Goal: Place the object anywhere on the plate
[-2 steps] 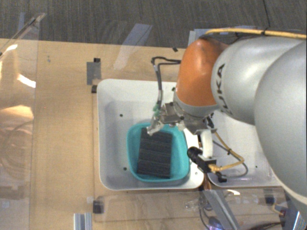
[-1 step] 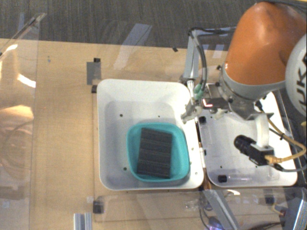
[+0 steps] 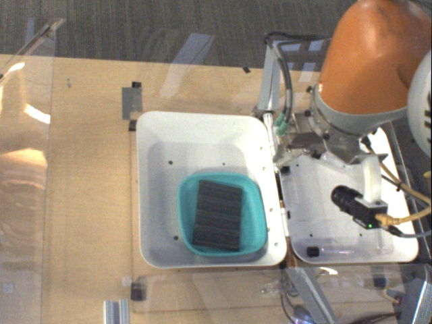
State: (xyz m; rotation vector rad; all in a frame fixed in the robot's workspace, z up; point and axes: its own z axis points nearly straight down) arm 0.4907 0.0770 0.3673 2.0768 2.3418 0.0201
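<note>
Nearest us looms the arm's orange band [image 3: 368, 52], a big rounded dome in the upper right corner, with a grey collar [image 3: 351, 123] below it. Under that collar the end effector [image 3: 305, 147] hangs over the back left part of the right bin [image 3: 331, 238], close to the wall that the two bins share. The arm's own bulk covers most of it, so we cannot tell whether it is set wide or narrow, and we see nothing held in it.

In the left bin [image 3: 202, 130] a teal plate [image 3: 255, 225] sits in the front right part of the floor, its rim close to the bin's front and right walls. The dark ribbed block [image 3: 218, 214] lies flat on that plate, wholly inside the rim, a little left of the plate's middle, its long side running front to back with a slight tilt. It is well apart from the end effector.

We note a small dark thing [image 3: 312, 252] near the front edge of the right bin, too small to identify. Both bins rest on a pale wooden surface [image 3: 81, 214], with dark carpeted floor [image 3: 169, 12] beyond its far edge.
</note>
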